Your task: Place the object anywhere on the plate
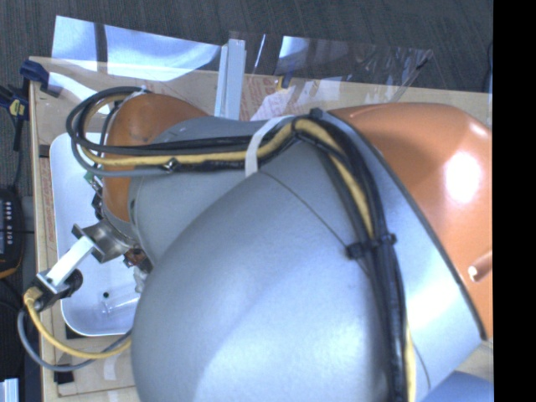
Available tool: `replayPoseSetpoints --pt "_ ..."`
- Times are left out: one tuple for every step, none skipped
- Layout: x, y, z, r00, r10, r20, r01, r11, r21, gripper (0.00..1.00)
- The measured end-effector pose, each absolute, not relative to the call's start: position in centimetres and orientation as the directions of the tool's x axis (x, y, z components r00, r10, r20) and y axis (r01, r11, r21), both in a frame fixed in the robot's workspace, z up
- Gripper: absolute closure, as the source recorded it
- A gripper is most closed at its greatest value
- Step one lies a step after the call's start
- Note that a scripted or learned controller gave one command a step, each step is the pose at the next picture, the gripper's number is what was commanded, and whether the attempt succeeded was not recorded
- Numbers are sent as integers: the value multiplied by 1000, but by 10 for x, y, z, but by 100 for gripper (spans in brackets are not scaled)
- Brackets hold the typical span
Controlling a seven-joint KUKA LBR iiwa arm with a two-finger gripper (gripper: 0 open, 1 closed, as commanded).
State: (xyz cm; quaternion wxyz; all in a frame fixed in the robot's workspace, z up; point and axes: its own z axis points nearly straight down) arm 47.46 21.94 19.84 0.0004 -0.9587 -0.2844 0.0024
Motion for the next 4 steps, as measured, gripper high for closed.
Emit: replayPoseSetpoints --pt "475 217 131 931 364 -7 364 -931 -2 0" --pt "532 212 274 979 204 -3 204 -979 -2 0" --pt "537 119 314 979 205 -4 205 -979 -2 0" --pt "537 120 322 977 213 -9 213 -977 -4 100"
